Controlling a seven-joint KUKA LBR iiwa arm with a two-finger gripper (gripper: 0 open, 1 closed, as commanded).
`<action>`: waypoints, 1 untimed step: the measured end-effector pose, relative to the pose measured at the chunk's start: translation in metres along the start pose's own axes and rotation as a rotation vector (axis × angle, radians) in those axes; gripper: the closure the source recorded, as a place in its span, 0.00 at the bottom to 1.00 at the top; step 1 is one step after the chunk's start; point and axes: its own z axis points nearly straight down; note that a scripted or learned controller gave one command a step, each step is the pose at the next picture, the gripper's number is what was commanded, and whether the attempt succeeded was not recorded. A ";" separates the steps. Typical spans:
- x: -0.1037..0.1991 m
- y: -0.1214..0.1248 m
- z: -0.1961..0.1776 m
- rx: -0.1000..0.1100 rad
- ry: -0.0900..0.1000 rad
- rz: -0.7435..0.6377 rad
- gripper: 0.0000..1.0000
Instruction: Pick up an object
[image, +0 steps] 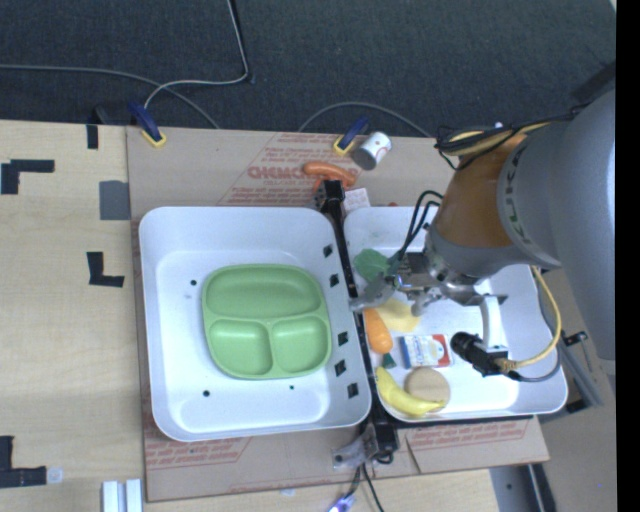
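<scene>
The right bin (520, 395) holds several small objects: a green piece (370, 263) near its left wall, an orange carrot-like piece (378, 332), a pale yellow item (402, 315), a red, white and blue packet (423, 350), a tan round object (428, 384) and a yellow banana (402, 398) at the front. My gripper (398, 285) hangs low over the bin's left part, just above the pale yellow item and beside the green piece. The wrist hides its fingertips.
The left bin (170, 240) holds a green divided plate (267, 320). Black clips run along the wall between the bins. Behind the bins, cables, a yellow-blue clamp (350, 137) and a small grey cylinder (371, 150) lie on the cardboard. The arm covers the right bin's back.
</scene>
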 end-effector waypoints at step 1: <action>0.000 0.000 0.000 0.000 0.000 0.000 0.00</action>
